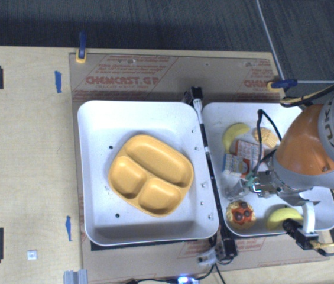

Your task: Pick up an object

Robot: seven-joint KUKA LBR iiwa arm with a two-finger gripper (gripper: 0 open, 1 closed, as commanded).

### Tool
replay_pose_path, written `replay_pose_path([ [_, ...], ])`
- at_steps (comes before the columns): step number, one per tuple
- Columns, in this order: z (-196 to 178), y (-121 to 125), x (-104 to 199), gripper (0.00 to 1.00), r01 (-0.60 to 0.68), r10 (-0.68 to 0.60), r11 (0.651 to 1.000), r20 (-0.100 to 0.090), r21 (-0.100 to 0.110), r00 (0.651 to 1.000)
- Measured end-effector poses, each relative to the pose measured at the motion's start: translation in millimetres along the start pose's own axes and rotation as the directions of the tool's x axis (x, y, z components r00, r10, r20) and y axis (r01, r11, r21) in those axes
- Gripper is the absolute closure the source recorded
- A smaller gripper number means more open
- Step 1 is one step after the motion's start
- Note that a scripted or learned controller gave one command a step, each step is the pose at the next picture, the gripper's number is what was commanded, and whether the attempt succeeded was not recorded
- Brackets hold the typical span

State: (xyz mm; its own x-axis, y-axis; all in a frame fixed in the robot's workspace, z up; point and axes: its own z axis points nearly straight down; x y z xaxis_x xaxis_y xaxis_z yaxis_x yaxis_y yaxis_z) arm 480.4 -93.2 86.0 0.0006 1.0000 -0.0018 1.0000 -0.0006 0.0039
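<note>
- The likeliest target is judged to be the packet, a white, red and blue wrapper lying in the right bin, just to the camera's left of the gripper and seemingly touching it.
- The gripper is seen lowered among the clutter, under the orange band; how far the jaws are parted cannot be told, and nothing is seen held between them.
- A yellow ball lies beyond the packet, farther from the jaws.
- A round orange toy sits just in front of the jaws, a banana beside it, under the arm.
- The left bin, well apart from the jaws, bears an upturned yellow tray.
- Because the things are crowded together, a clean grip on one alone is judged difficult.
</note>
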Motion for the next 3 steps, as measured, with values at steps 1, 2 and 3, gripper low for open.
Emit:
replay_pose_path([
  [1, 0.0, 0.0, -0.8, 0.00, 0.001, -0.001, 1.000, -0.001, 0.000, 1.000],
  [2, 0.0, 0.0, 0.0, 0.00, 0.000, 0.000, 1.000, 0.000, 0.000, 1.000],
  [3, 0.0, 0.0, 0.3, 0.00, -0.001, 0.001, 1.000, 0.000, 0.000, 1.000],
])
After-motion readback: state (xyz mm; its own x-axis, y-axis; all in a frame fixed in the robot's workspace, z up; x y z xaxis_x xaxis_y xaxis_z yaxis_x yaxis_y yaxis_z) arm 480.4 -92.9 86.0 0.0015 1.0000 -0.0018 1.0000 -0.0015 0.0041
